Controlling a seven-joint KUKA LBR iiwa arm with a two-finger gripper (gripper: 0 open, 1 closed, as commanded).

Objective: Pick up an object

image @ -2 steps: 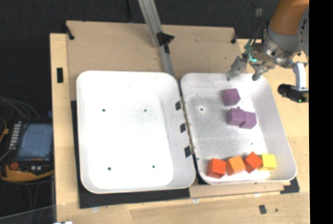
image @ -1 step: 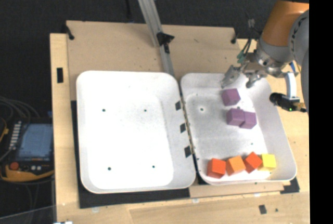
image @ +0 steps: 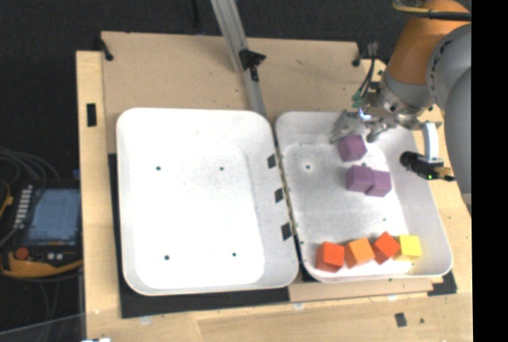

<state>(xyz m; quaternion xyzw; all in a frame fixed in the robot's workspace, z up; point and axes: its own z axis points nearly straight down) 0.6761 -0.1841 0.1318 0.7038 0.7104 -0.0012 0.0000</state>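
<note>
1. A purple cube (image: 352, 147) sits in the right bin (image: 313, 134), near its far edge and toward the far right corner, directly beneath the gripper (image: 359, 128).
2. The gripper's two fingers spread down and outward over the top of this cube; one fingertip (image: 340, 132) reaches its far left side and the other lies at its far right. The hand looks partly open and straddles the cube's upper edge, but whether the fingers press on the cube cannot be told, and the cube appears to rest on the bin floor.
3. The grey arm (image: 448, 71) with its orange band (image: 417, 47) enters over the right bin's far right corner.
4. Two more purple blocks (image: 367, 179) lie touching each other just nearer than the first cube, around the middle of the right bin.
5. Along the near edge of the right bin runs a row of four blocks: a red-orange block (image: 330, 255), an orange block (image: 359, 252), a red block (image: 386, 247) and a yellow block (image: 410, 245) by the near right corner.
6. The left bin (image: 190, 197) lies alongside, its right edge touching the right bin.
</note>
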